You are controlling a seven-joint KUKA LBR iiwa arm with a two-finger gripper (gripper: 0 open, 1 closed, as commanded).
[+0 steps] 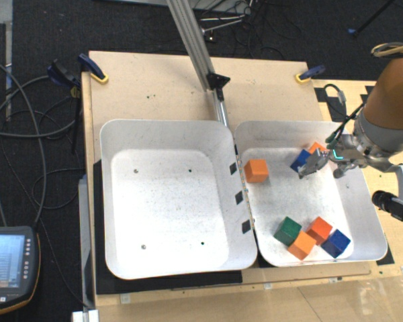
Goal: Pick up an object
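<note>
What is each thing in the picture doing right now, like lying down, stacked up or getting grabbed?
Left bin: flat on the bench.
Right bin: flat on the bench, holds all the blocks.
Lone orange block: sits by itself near the divider.
Green block: bunched with three others at the near edge.
Blue block by the gripper: right at the gripper, an orange one beside it.
Gripper: low in the right bin.
</note>
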